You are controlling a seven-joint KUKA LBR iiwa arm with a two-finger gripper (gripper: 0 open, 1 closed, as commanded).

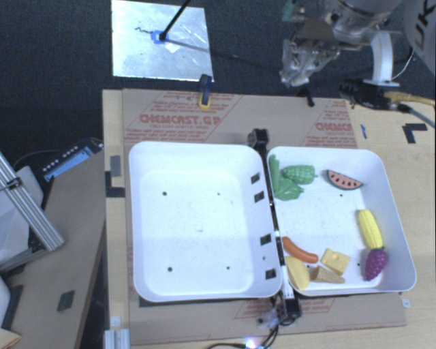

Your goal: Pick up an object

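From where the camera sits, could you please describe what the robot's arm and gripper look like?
The grey metal two-finger gripper is a boxy, dull silver block with short dark tips. Above it, the pale grey, rounded arm housing looks smooth and glossy. Its finer markings are too blurred to read.

i'm looking at a lab test bench: two white bins clipped together on a cardboard sheet, aluminium framing at left, loose cables over dark carpet.

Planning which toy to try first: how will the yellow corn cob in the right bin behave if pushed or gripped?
The corn cob looks rounded and elongated, so it will probably roll sideways when nudged. It appears rigid, smooth plastic, likely light, and may slip from the gripper.
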